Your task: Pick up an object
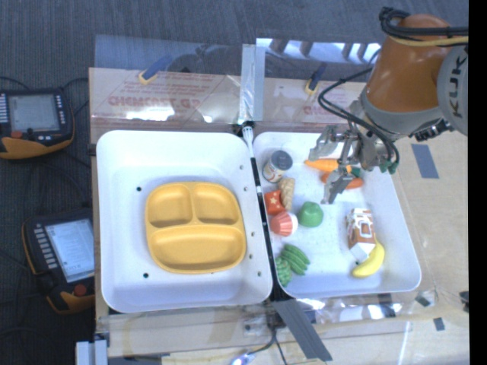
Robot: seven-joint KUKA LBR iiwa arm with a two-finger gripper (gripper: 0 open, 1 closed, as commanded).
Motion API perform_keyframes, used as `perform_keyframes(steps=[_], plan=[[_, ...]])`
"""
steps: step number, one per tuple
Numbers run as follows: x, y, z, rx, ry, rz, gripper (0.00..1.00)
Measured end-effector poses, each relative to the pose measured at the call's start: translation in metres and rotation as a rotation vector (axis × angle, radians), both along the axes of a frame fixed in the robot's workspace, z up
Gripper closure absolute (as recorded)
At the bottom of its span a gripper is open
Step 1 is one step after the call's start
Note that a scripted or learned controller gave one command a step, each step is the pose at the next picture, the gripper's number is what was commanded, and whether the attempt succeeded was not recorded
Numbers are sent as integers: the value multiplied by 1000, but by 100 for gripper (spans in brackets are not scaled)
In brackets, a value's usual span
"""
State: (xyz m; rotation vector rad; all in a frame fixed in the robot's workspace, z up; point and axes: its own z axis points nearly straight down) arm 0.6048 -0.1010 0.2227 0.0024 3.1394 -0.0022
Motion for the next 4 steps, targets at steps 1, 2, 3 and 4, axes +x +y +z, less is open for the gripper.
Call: perform_keyframes(steps=[1,2,3,4], plan=[[-54,-31,-129,-1,-2,93,0],[-81,-3,-131,-5,-18,75,0],[-82,2,-131,0,-14,-74,0],[26,-23,-132,0,-15,-168,0]])
